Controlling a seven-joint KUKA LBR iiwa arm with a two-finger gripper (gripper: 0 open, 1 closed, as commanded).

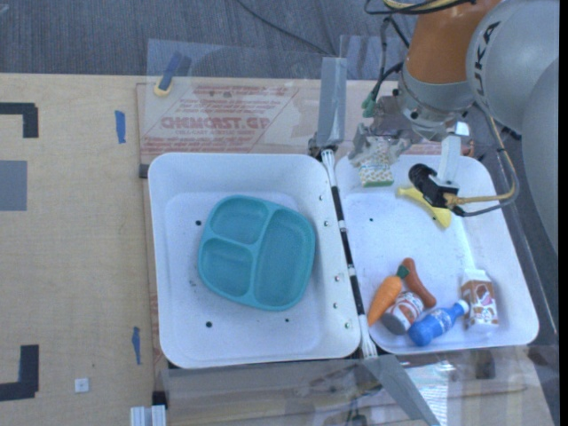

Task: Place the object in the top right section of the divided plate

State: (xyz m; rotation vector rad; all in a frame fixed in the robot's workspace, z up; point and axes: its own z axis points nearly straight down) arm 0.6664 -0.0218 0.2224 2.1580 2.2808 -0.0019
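A teal divided plate (pixel 257 252) lies in the left bin (pixel 177 322), with one long section on its right side and two smaller ones on its left. My gripper (pixel 376 152) hangs over the far left corner of the right bin (pixel 390 224). It is shut on a small white box with a speckled green and red pattern (pixel 376 169), which sticks out below the fingers. The box is to the right of the divider between the bins, well clear of the plate.
At the near end of the right bin lie an orange carrot (pixel 383 298), a brown sausage (pixel 417 280), a small can (pixel 405 311), a blue bottle (pixel 435 324) and a brown and white carton (pixel 480 298). A clear panel stands behind the bins.
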